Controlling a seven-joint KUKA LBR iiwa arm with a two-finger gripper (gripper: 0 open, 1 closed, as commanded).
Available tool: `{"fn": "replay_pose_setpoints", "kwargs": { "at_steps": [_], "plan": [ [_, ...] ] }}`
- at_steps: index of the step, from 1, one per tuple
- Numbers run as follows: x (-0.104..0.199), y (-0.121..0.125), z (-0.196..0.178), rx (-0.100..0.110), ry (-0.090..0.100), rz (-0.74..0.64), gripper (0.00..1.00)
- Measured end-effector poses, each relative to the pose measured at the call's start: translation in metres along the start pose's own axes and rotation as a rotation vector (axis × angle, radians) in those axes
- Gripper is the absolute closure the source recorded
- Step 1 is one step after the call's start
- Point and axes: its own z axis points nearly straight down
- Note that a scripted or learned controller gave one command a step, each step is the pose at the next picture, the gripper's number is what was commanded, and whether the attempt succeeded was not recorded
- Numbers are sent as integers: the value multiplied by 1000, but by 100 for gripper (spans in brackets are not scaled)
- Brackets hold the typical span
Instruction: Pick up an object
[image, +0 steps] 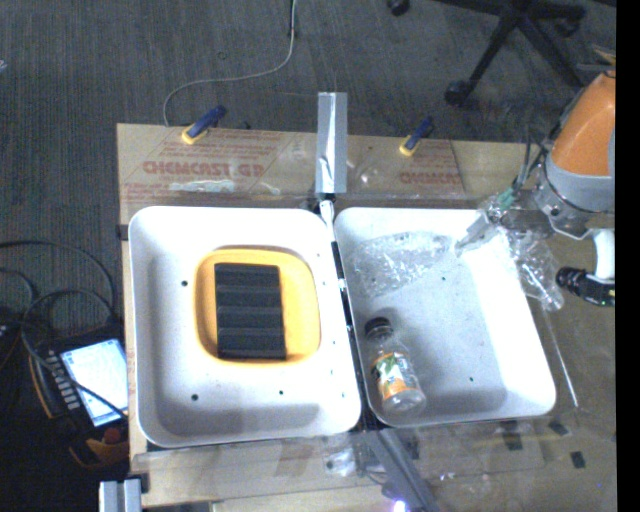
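Dark carpet surrounded a bench (150, 170) that bore two white bins. One small bottle (392, 370) lay on its side near the front of the right bin (520, 370), with one clear plastic wrapper (400, 257) farther back. One yellow tray (305, 300) holding a black block (250, 310) sat in the left bin (165, 380). The gripper (500, 215) hung over the right bin's back right corner, apart from the bottle; whether it was clenched or released could not be told.

Both bins (160, 300) look like matte white plastic. The yellow tray (305, 300) has a smooth plastic sheen, and its black insert (248, 310) is dull and ribbed. Crinkly clear film (395, 258) glints, and the bottle (393, 368) is glossy see-through plastic.
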Motion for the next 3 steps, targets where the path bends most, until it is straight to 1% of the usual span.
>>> {"fn": "replay_pose_setpoints", "kwargs": {
  "at_steps": [1,2,3],
  "plan": [
    [-7,-5,-88,-2,-5,-219,0],
    [8,-21,-187,-4,-4,-170,0],
    [32,-64,-136,0,-4,-130,0]
  ]
}}
